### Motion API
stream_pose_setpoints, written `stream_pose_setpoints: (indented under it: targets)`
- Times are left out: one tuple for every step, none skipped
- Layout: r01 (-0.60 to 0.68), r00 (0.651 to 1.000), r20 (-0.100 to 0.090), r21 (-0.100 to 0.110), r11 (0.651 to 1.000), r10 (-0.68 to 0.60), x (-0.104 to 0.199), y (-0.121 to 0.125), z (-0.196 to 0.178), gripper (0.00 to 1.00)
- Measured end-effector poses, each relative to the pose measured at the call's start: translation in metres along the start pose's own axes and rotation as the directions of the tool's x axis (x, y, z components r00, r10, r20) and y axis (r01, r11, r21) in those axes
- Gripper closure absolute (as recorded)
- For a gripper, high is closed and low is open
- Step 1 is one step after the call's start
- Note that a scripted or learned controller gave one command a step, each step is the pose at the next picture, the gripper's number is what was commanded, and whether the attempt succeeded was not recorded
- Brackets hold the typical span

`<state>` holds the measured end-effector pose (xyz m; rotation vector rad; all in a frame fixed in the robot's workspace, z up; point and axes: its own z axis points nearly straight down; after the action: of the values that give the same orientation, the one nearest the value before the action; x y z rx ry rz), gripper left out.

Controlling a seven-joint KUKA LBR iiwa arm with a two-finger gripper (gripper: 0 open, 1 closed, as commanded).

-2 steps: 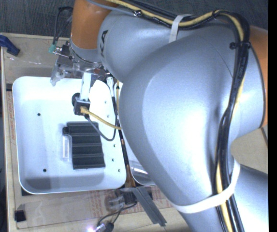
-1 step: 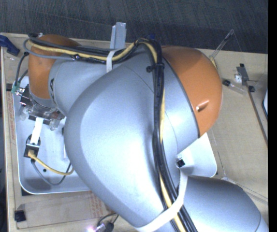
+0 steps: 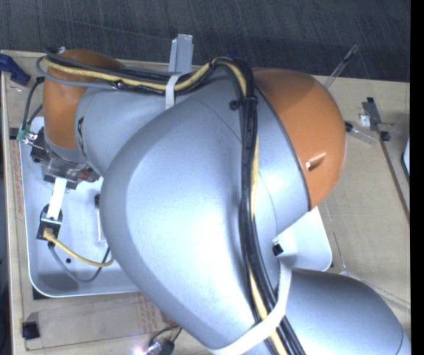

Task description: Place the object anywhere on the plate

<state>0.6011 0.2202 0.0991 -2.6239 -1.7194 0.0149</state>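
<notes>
My grey arm (image 3: 197, 198) with its orange band (image 3: 71, 102) stretches across the view and hides most of both bins. The gripper (image 3: 62, 167) is low over the far left part of the left white bin (image 3: 27, 220), just under the wrist. The arm covers whatever lies beneath it, so I make out no plate or loose object on the bare strip of bin floor at the left.
A corner of the right bin (image 3: 321, 256) peeks out beneath the arm. Bare wooden bench (image 3: 374, 191) runs along the right, with a small metal bracket (image 3: 374, 117) on it. A blue clamp (image 3: 6, 65) sits at the bench's far left corner.
</notes>
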Motion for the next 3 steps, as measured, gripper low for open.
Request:
stream_pose_setpoints:
  targets:
    - [0.238, 0.971, -0.001, -0.003, 0.971, -0.238, -0.046, -0.040, -0.068, 1.00]
    - [0.303, 0.953, 0.000, -0.003, 0.953, -0.303, -0.118, -0.061, -0.030, 1.00]
    - [0.366, 0.930, -0.004, -0.013, 0.930, -0.366, -0.159, -0.065, 0.007, 1.00]
